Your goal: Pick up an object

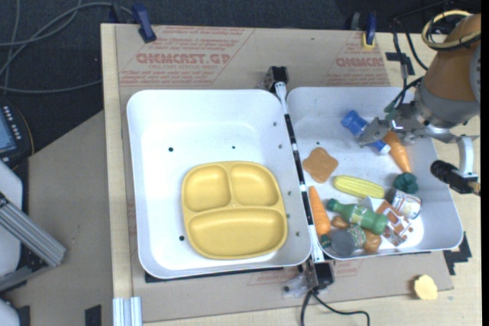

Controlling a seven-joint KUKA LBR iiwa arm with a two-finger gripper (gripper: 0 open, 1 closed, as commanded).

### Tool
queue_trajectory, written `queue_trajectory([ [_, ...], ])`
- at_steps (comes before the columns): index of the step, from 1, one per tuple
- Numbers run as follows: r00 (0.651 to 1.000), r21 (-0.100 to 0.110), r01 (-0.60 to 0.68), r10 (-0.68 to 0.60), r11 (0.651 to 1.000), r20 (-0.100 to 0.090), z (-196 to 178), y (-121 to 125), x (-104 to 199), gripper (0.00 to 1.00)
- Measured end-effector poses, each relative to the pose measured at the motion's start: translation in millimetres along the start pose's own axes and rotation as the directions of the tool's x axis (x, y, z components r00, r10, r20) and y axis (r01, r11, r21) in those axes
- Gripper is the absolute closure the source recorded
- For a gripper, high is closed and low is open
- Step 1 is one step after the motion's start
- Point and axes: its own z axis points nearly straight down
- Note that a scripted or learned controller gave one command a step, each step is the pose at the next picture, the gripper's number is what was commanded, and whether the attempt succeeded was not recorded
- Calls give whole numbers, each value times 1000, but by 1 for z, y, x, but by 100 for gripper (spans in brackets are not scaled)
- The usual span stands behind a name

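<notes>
A: Starting farthest from the jaws, over in the left bin (153, 164): a yellow sectioned tray (233, 208) lies flat in it, moulded plastic, glossy, with rounded corners and three wells. My guess is it's there as a drop-off spot.

B: Noted. Then the divider?

A: A carrot (318, 211) lies along the right bin's (321, 107) wall beside the divider, well off from the jaws. Nearer them, a flat tan piece (320, 164) shaped like toast, and a ribbed yellow corn cob (359, 186). Below those sits a jumbled heap: green bottle (364, 217), grey lump (343, 242), a red-and-white carton (403, 211). All look like hard toy plastic, smooth and liable to slip.

B: And the jaws themselves?

A: The jaws (380, 130) are down in the right bin's upper part. A small blue block (353, 121) sits just to their left, close or touching. A second orange carrot (398, 152) lies directly under them, tapered, pointing away. I read one of these as the target, since both sit apart from the heap and are easier to reach.

B: Open or closed?

A: Cannot tell; the wrist hides the tips. Nothing visibly clamped. A dark green piece (406, 182) lies just past the carrot, and a yellow bit (425, 287) sits on the bare surface (229, 50) outside the bin.
</notes>
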Motion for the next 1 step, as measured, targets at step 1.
queue_trajectory([
  [1,1000,16,-5,5,1000,-7,16,-68,-12,0],
])
